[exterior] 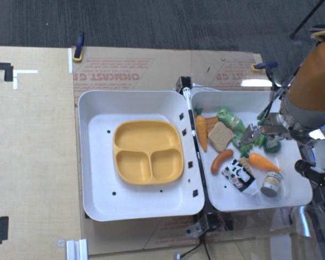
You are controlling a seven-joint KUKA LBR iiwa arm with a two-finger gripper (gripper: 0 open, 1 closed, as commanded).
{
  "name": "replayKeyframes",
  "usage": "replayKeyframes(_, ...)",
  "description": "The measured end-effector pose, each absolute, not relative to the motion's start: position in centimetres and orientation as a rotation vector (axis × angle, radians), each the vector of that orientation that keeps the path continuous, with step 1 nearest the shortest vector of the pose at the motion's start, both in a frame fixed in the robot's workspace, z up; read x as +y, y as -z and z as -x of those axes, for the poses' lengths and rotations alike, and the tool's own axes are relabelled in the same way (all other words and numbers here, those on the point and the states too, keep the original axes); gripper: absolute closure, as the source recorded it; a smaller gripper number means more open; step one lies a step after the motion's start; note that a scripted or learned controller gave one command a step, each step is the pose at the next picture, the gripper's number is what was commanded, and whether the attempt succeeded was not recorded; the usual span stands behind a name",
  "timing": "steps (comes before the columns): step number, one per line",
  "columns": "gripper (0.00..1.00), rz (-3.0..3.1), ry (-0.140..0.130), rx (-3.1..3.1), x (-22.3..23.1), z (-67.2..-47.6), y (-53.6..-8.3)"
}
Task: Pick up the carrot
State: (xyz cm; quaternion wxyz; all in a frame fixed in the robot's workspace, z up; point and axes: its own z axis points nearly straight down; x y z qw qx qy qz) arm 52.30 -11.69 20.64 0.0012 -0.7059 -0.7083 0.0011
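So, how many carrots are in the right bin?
2. One carrot lies along the left wall of the right bin, beside the bread. The other carrot lies further right, above the can. More may be hidden under the gripper.

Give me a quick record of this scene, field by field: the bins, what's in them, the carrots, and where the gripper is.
left bin: holds a yellow three-compartment plate
right bin: holds mixed toy food
carrots: one long orange carrot by the divider, one short orange carrot near the silver can
other items: brown bread slice, red sausage, green vegetables, black-and-white carton
gripper: over the right bin, above the green items, nothing seen held
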Motion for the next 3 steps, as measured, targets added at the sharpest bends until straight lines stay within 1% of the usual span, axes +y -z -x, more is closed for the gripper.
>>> replayKeyframes(1,0.0,2.221,0.002,-2.23,-16.0,-50.7,-9.3)
replayKeyframes(2,1.0,2.226,0.004,-2.225,-15.9,-50.8,-10.2)
replayKeyframes(3,1.0,2.422,-0.002,-2.002,-4.7,-54.8,-19.1)
